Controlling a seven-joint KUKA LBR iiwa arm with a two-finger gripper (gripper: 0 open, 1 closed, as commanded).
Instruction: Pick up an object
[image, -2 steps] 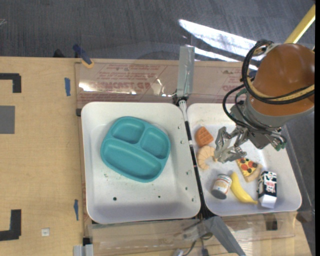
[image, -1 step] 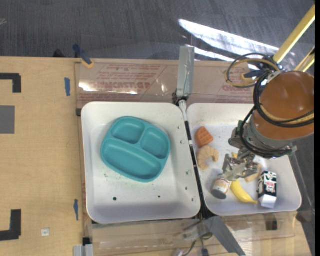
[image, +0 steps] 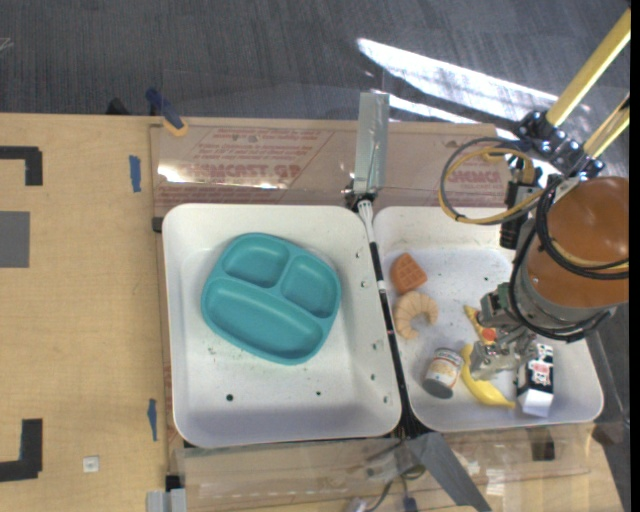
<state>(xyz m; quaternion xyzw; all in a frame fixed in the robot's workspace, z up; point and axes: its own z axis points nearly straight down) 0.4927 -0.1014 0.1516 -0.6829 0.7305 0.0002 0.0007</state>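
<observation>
Now the claw (image: 497, 345) hangs low over the banana (image: 481, 385) in the right bin (image: 590, 400). I can't tell its grip.

A robotics lab: taped cardboard bench (image: 80, 300), twin white bins (image: 190, 400).

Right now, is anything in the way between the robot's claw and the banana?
Nothing visible. The gripper hangs right over the banana in the right bin; the small can sits beside it, to the left.

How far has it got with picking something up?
Nothing looks lifted yet. The tool is down in the right bin, just above the banana. The croissant and small can lie untouched nearby. Grasping and lifting remain.
</observation>
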